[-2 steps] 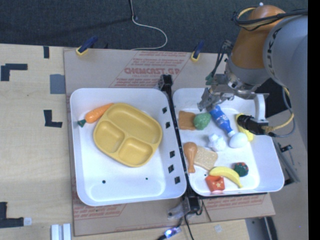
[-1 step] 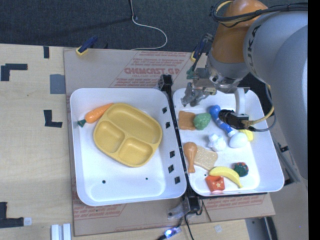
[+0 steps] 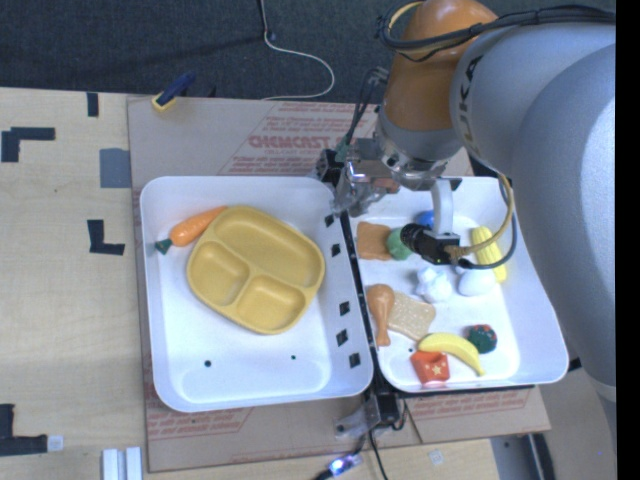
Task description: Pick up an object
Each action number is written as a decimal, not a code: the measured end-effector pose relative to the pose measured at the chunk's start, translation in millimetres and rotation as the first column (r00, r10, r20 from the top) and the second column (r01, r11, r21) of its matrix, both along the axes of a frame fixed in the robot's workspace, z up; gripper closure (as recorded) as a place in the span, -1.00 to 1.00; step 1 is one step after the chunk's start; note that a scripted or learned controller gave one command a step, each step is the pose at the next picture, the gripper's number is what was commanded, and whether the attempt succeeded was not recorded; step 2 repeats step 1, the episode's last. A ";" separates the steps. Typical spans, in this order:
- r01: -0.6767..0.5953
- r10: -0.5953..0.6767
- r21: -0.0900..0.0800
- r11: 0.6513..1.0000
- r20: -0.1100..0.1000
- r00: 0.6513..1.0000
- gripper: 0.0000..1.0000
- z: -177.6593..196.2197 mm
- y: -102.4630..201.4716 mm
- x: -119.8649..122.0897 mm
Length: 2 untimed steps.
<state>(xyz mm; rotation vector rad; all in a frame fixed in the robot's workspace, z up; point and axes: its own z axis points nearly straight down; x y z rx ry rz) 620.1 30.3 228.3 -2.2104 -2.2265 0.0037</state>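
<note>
Gripper [image 3: 352, 190] sits at the far-left corner of the right bin [image 3: 530, 368], over the wall shared with the left bin [image 3: 165, 368]; can't tell if it is spread or closed, nothing seen held. Likely target: brown block [image 3: 372, 240], just near of the gripper, beside a green piece [image 3: 399, 248]. Block looks squarish, lying flat, long axis unclear. To do well: drop clear of the bin wall, centre on the block. Alternative: drumstick [image 3: 380, 308], long axis near-far, fat end far, touching the cracker [image 3: 411, 317]; grip across it. Banana [image 3: 452, 349] lies at the near edge.
</note>
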 end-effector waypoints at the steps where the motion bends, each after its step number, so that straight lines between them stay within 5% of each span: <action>1: -0.001 0.001 0.000 1.000 0.001 1.000 1.00 -0.1 59.3 10.7; 2: -0.001 0.001 0.000 1.000 0.001 1.000 1.00 -0.1 59.3 10.7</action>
